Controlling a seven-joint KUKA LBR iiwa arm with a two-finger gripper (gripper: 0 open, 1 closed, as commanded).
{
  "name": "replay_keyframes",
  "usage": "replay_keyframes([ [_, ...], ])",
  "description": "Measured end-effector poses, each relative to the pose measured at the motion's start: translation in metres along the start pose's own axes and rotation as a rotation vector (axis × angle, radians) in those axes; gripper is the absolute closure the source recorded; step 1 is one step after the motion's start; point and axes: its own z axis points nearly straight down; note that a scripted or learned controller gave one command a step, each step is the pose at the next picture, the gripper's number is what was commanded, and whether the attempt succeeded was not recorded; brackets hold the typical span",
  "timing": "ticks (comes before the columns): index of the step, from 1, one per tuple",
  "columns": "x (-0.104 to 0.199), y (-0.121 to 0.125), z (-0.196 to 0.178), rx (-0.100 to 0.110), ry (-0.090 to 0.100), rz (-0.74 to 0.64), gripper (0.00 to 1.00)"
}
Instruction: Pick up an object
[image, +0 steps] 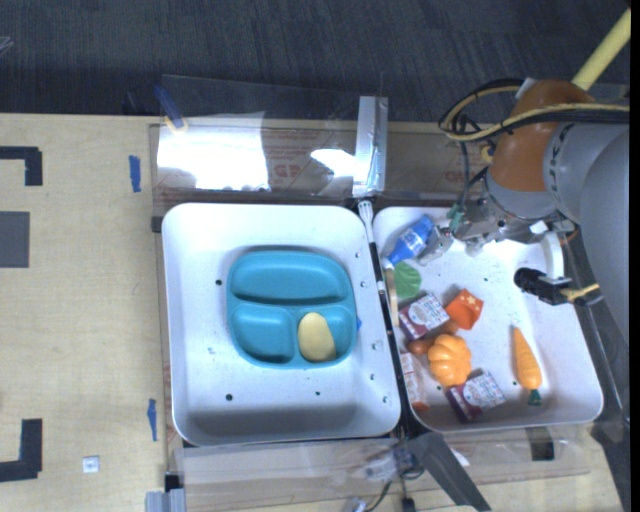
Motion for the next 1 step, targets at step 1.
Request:
replay_keyframes([
  [1, 0.0301, -0.0524, -0.0016, -0.001, 0.0, -0.085, 0.0],
])
